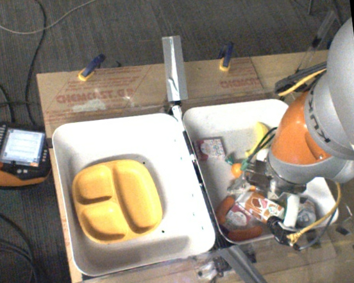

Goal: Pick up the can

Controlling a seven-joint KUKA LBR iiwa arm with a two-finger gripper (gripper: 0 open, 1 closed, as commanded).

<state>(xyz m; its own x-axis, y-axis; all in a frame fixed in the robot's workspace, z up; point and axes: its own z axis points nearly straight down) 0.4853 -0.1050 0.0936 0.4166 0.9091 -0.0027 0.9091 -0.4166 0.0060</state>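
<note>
Bins sit side by side on the bench, the left bin [66,184] holding a yellow divided tray [117,199] in its middle. The right bin [238,113] is crowded in its lower half, and the grey arm with its orange band [296,138] reaches in from the right edge of the frame and covers much of it. The gripper [261,188] hangs low over the clutter at the lower centre of that bin; whether it is open, closed or gripping anything I cannot tell, since the wrist hides it. Just below and left of the gripper lies a can [253,206] with a red and brown label, tilted on its side, touching a reddish round object [229,218] at its left. A small printed card [210,147] lies flat in the upper left of the right bin. A yellow item [261,133] and a small orange piece [236,168] sit near the arm's upper left edge. At the far left of the frame, off the bench, rests a handheld pendant [14,156] with a lit screen.
</note>
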